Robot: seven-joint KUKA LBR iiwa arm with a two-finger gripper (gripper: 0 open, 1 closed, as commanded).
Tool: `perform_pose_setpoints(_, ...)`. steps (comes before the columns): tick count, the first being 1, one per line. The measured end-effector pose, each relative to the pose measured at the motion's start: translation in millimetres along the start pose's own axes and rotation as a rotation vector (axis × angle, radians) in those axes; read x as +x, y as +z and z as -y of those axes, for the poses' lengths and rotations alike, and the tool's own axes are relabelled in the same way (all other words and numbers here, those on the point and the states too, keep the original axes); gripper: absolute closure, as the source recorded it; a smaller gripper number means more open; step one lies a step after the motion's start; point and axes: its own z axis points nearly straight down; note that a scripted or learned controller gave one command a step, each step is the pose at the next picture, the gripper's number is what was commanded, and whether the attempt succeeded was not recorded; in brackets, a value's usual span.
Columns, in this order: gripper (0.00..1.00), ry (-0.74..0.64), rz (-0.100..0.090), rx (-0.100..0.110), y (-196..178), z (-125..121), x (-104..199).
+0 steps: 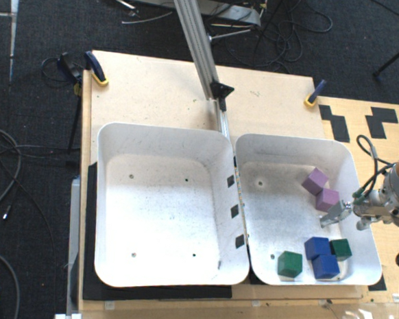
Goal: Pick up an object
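from where i'm standing, the one overhead camera looks down on two white bins side by side. the left bin (111, 141) has nothing for the arm to go after, the right bin (293, 147) has all the goodies. the gripper (341, 212) comes in from the right edge, hanging over the right wall of that bin, right next to the lower purple block (327, 198).

fingers: honestly can't tell if they're open or closed, it's just a grey blur of metal at this angle (and nothing is visibly between them, so i wouldn't call it a grab).

what's on offer: two purple blocks touching each other, the upper purple block (315, 180) sitting just above-left of the lower one. further down near the front wall there's a green block (289, 263), a pair of blue blocks (322, 257) jammed together, and a dark green block (341, 248) touching them.

my take on doing this well: go for the lower purple one since it's nearest, but it's snug against its twin, so come down so that the fingers straddle the free sides rather than wedging into the seam. the green one standing alone looks like the easier clean pick.
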Motion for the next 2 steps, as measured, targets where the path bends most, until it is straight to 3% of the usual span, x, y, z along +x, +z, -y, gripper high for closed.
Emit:
perform_pose_setpoints(1,0.0,-0.002,-0.001,0.005,100.2,-45.7,-18.9)
perform_pose_setpoints(2,0.0,0.007,0.006,0.002,102.8,-102.5,8.5)
